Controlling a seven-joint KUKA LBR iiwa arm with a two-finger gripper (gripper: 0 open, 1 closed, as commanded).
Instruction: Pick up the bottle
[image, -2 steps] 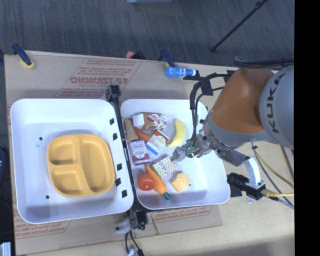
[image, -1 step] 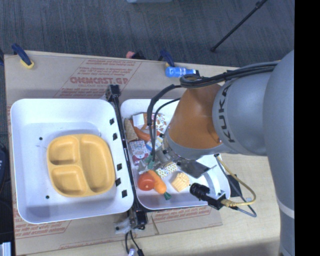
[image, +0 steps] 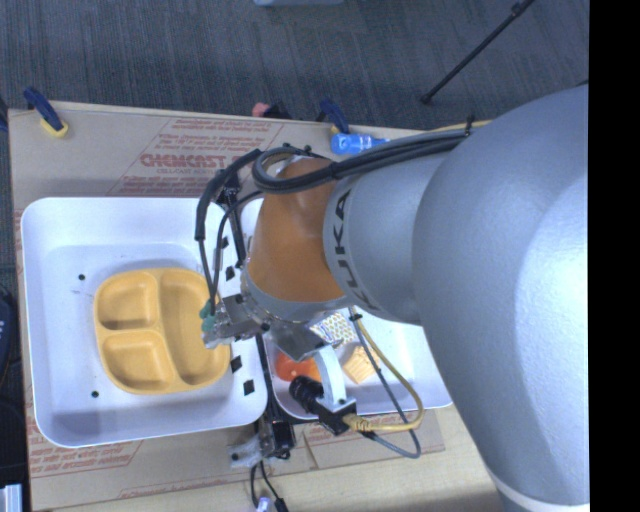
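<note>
My arm's orange band (image: 290, 235) and grey wrist cover most of the right bin (image: 425, 385). The gripper (image: 232, 325) hangs below the band, over the wall between the two bins, at the right edge of a yellow tray. An orange-red object (image: 293, 367) peeks out under the wrist in the right bin. I cannot tell whether it is the bottle. Beside it lie a yellow piece (image: 358, 365) and a checkered grey-white item (image: 334, 327), both partly hidden by the arm.
The left bin (image: 50, 240) holds a yellow three-compartment tray (image: 150, 330). Black cables loop around the wrist (image: 215, 215). A yellow cable (image: 395, 425) trails over the right bin's front edge. Blue clamps (image: 45, 112) hold the cardboard under the bins.
</note>
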